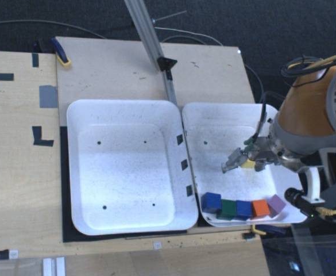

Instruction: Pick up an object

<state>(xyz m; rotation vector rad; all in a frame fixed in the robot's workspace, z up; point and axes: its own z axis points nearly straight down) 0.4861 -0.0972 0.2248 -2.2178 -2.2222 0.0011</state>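
Nearest the camera, along the front wall of the right bin [225,117], sits a row of small blocks: a blue cube [211,202] at the left end, then a green block [228,209], a second blue block [243,209], an orange block [261,209] and a pale purple block [277,203] at the right end, packed side by side and mostly touching. A bit farther back, over the middle-right of that bin, the gripper [236,160] points left, w/ the grey arm and orange band [305,105] coming in from the right. A small yellow object [248,163] shows right at the finger area, but whether it's actually between the fingers or just beneath them I cannot tell (too small and partly hidden), so the gripper's state can't be read either. The left bin [76,154] lies alongside, touching the right one. Beyond both bins, a slanted aluminium rail [145,25] rises from the bench, and a blue-and-yellow clamp [61,53] sits at the far left corner of the board.
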